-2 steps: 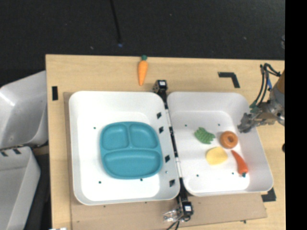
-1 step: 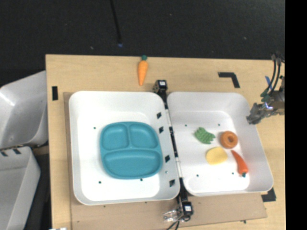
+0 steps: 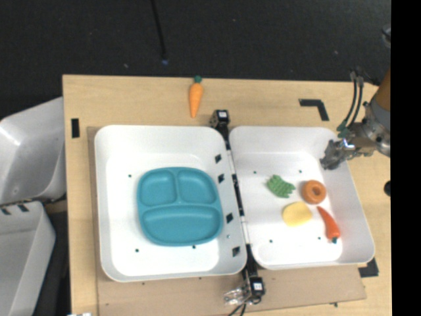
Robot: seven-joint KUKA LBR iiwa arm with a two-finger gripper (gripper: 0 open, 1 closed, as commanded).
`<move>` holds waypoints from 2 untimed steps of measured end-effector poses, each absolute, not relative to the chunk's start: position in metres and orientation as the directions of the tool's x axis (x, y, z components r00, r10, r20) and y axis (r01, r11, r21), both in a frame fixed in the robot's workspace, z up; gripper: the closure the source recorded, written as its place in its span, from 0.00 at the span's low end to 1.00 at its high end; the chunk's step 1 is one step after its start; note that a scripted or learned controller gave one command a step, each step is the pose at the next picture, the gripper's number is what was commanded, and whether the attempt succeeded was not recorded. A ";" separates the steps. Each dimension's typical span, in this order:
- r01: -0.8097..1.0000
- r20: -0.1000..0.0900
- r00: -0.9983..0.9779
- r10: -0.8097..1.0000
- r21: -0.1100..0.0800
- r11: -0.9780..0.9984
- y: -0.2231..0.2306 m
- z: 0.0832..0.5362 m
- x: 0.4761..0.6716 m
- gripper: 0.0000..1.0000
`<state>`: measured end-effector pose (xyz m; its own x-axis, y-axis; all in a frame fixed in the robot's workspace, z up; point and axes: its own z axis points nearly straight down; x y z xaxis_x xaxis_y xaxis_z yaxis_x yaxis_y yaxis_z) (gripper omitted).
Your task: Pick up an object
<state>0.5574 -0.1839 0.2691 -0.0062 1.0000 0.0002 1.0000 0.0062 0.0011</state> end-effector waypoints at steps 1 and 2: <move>1.000 0.001 -0.008 1.000 0.001 0.008 -0.122 0.264 0.561 1.00; 1.000 0.002 -0.008 1.000 0.001 0.008 -0.062 0.268 0.566 1.00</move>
